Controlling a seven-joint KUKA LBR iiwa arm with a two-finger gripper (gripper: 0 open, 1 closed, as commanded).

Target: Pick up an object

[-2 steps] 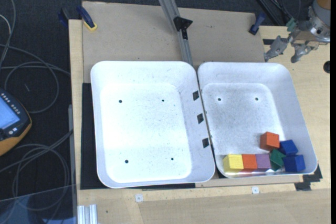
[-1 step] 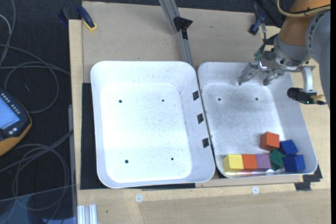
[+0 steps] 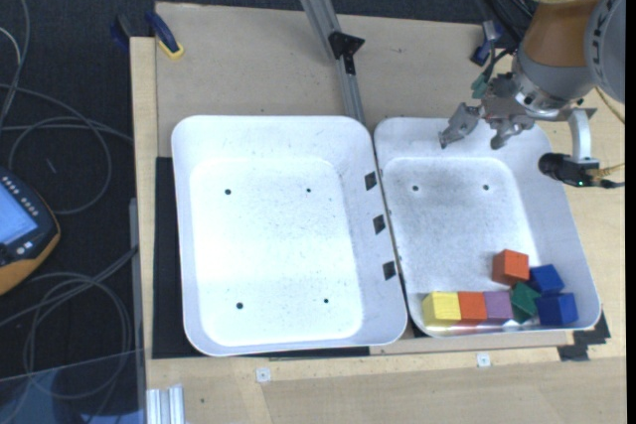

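A pale wooden bench (image 3: 258,55) fills the middle of the frame. Two shallow white bins rest on it side by side: the left bin (image 3: 199,139) at centre left, the right bin (image 3: 397,136) at centre right, their inner rims touching. A blue and yellow clamp (image 3: 164,35) grips the bench's upper left corner

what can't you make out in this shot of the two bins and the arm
- Arm: its upper part is cut off by the camera view's top and right edges.
- Green block: partly covered by the blue blocks beside it, so its shape is unclear.
- Purple block: too small and crowded by neighbours to see its outline.
- Handheld screen: cut off by the left edge.
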